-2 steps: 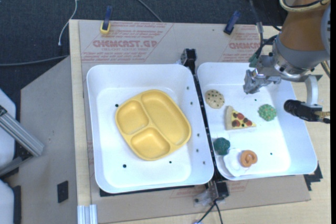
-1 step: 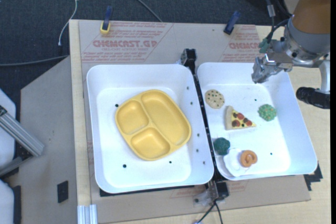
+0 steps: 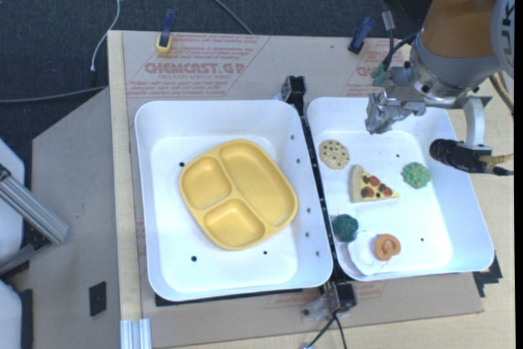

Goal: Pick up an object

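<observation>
Donut [image 3: 386, 246] by right bin's [image 3: 466, 200] near rim, jaws' state unclear, above far edge

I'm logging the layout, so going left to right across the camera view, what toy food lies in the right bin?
Cookie → dark green broccoli → pizza slice → donut → light green broccoli.

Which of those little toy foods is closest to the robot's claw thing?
The cookie, round and tan with dark chips, lies nearest the end effector, just below-left of it. The pizza slice is farther.
</observation>
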`<state>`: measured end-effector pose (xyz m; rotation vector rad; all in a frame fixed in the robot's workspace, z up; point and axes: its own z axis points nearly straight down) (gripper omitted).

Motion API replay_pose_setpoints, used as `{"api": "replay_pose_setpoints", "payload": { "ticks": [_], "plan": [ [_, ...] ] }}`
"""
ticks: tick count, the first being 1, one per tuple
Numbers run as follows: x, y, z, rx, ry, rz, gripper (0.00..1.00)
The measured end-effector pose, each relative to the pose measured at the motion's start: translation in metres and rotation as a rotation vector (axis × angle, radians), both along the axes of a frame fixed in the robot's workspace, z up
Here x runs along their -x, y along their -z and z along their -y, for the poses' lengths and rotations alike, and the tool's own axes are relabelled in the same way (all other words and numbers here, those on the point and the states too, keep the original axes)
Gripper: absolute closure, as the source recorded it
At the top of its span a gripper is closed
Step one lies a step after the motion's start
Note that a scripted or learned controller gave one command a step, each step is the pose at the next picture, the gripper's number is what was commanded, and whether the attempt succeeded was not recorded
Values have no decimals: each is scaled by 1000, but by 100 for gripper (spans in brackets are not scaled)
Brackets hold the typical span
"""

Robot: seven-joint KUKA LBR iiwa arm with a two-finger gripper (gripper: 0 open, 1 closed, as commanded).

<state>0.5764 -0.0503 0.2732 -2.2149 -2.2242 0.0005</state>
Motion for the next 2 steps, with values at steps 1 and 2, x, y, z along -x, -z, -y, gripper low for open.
{"api": "replay_pose_setpoints", "payload": {
  "ticks": [1, 2],
  "plan": [
    [6, 25, -57, -1, -2, -3, 100],
    [11, 43, -100, -1, -1, -3, 100]
  ]
}}
